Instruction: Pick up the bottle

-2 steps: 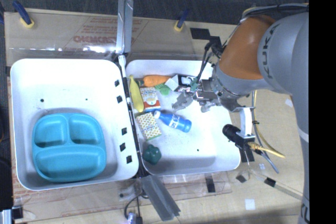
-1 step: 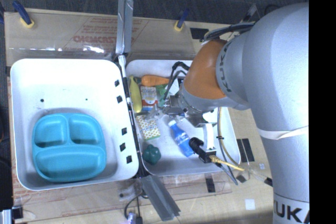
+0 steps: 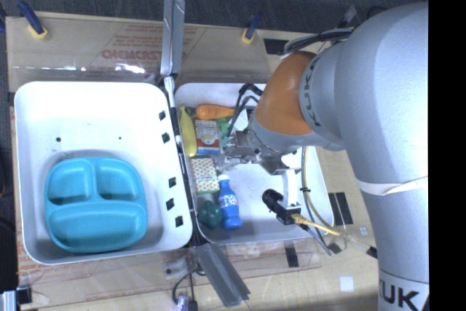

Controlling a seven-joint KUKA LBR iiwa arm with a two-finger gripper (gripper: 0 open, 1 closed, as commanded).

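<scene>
The arm (image 3: 364, 98) covers the right bin (image 3: 320, 218) from three o'clock. Left bin (image 3: 87, 105) holds a blue tray (image 3: 95, 204). The claw (image 3: 237, 153) hangs just above the bottle (image 3: 228, 204), at the bin's seven o'clock; its opening I cannot tell. Best to drop straight down onto the cap, avoiding the packets (image 3: 205, 156) at eleven o'clock.
</scene>
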